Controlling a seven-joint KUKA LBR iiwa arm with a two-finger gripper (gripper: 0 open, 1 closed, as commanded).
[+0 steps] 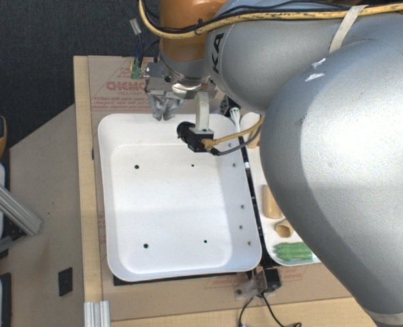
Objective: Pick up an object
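Grey arm bulk (337, 155) hides right bin (283, 240), where green ridged object (293, 252) and tan cylinder (272, 203) lie; gripper (163, 107), closure cannot tell, hovers over left white bin (174, 203) rim, well apart from objects: risks empty grasp

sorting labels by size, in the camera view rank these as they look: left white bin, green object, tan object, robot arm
1. robot arm, though it is nearest the camera, which inflates it
2. left white bin
3. green object and tan object: both partly hidden by the arm, too close to rank
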